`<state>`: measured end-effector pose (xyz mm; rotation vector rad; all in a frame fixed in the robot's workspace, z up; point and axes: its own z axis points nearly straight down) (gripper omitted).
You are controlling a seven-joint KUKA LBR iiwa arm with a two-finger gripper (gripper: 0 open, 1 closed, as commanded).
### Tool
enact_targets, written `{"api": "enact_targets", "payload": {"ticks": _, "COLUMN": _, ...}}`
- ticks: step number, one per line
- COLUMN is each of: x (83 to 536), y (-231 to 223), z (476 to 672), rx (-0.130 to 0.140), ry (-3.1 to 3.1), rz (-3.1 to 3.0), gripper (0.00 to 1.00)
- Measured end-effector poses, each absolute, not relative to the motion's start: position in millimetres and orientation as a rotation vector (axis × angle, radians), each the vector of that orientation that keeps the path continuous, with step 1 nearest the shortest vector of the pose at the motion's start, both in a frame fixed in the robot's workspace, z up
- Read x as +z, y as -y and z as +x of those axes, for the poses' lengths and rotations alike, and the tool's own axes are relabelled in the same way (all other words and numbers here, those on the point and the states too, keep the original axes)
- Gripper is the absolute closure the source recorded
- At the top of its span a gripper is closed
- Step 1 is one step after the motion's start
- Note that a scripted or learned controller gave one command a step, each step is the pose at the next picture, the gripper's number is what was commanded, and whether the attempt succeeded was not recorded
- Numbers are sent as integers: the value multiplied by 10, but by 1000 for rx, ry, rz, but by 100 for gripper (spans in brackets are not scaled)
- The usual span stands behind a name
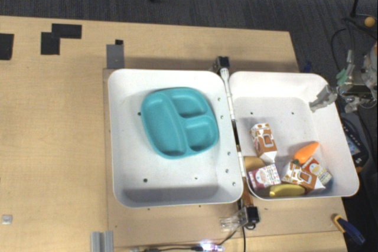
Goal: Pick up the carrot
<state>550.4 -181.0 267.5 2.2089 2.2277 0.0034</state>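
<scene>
The carrot [305, 151] is orange with a green end and lies in the right bin [283, 91], towards its near right side, resting against a small carton [307, 174]. My gripper [323, 98] is at the far right corner of that bin, well back from the carrot and apart from it. Most of the arm [357, 77] is cut off by the view's right edge.
Around the carrot lie a second carton [264, 138], a third carton [266, 175], a yellow banana [287, 190] and a brownish item [253, 162]. The left bin [127, 144] holds a teal divided plate [179, 121]. Cables hang at the far right.
</scene>
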Motion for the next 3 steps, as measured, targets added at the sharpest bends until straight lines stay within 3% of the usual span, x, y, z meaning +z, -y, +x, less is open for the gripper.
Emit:
{"api": "enact_targets", "payload": {"ticks": 1, "x": 1439, "y": 1928, "z": 5059, "rx": -5, "ry": -2306, "rz": 2141, "gripper": 0}}
{"api": "enact_targets", "payload": {"ticks": 2, "x": 872, "y": 2033, "z": 5220, "rx": 10, "ry": -2379, "rz": 2043, "gripper": 0}}
{"api": "enact_targets", "payload": {"ticks": 3, "x": 996, "y": 2032, "z": 5253, "rx": 16, "ry": -2373, "rz": 2036, "gripper": 100}}
